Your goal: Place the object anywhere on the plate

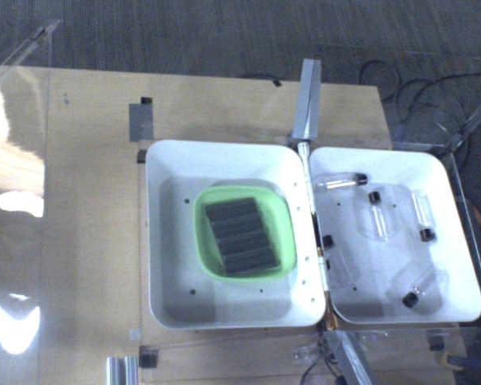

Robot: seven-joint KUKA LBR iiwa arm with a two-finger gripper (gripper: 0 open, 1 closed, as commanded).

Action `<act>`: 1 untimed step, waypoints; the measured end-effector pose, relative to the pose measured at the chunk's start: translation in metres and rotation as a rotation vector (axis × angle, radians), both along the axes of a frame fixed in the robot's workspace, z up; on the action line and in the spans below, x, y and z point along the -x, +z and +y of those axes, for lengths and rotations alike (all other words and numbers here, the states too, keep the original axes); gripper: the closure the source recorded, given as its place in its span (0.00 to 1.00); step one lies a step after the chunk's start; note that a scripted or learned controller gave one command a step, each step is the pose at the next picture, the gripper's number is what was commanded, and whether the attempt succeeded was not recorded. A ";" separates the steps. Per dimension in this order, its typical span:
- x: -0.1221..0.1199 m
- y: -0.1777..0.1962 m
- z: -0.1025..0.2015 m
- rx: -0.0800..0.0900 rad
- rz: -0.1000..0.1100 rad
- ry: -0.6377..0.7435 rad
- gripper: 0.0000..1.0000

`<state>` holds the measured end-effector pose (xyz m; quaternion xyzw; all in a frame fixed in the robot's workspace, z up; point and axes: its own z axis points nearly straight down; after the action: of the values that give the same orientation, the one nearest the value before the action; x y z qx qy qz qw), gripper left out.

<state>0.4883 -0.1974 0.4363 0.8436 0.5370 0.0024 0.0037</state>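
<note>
Dark ribbed block [240, 236] lying flat on green plate [201, 219], roughly centred, long edges slanted against the plate's sides, no corner over the rim. Plate seated in left white bin [168, 299], nearer that bin's right wall than its left. Right white bin [458, 291] holding several clear vials with black caps: one near the top left corner [341, 182], one below it toward the middle [377, 215], one at right [422, 212], one low near the front wall [421, 285]; all lying down, apart from one another. Both bins side by side on pale wooden bench [80, 255], grey metal bar [307, 103] running up from the seam between them. Gripper state: cannot tell from this view. Judged status: if the block counts as the object, placement looks complete as things lie, block fully supported by the plate. For doing the step well: confirm block rests clear of the raised rim and does not rock; on any retreat, lift straight up first to avoid dragging the block or nudging the plate. If a vial is meant instead: approach across its short axis, since round clear glass likely to roll or slip; set down on the bare strip of plate beside the block, low release, no drop.
</note>
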 end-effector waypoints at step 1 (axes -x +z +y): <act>-0.033 0.000 0.004 -0.001 -0.001 -0.102 0.00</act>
<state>0.5213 -0.1935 0.4363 0.8699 0.4932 0.0030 0.0040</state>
